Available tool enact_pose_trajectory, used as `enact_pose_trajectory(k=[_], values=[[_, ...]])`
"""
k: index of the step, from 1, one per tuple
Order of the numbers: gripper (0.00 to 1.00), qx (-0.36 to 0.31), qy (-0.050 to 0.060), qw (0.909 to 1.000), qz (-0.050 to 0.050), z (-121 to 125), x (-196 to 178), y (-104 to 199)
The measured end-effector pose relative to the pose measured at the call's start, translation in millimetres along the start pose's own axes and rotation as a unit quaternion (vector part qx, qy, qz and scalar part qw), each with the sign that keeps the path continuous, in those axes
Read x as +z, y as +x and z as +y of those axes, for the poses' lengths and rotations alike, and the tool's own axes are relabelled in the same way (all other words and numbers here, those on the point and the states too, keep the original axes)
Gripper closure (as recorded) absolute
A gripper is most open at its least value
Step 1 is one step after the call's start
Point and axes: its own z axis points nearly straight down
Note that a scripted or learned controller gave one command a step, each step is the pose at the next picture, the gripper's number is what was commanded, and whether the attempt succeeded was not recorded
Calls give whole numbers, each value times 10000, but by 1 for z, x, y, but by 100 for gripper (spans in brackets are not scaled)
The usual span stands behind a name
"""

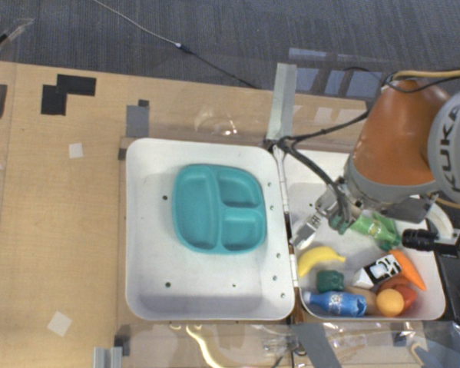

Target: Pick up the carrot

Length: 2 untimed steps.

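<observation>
The carrot (409, 268) is an orange cone lying in the right bin (306, 178), near its right wall, with the tip pointing toward the front right. My gripper (311, 227) hangs over the left part of that bin, just above a yellow banana (319, 260). It is well to the left of the carrot and apart from it. Nothing shows in its grasp. The arm's orange band (394, 134) covers the back of the bin.
Around the carrot lie a black-and-white block (383, 269), an orange ball (391, 302), a green bottle (374, 228), a dark green lump (331, 281) and a blue bottle (337, 303). The left bin (144, 275) holds a teal divided plate (218, 208).
</observation>
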Motion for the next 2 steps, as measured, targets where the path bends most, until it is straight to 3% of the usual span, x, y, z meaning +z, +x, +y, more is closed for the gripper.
enact_pose_trajectory(k=[1,2], values=[[100,-41,-31,10000,-31,3,-12,-1],[100,-64,-26,10000,-42,-59,-117,-10]])
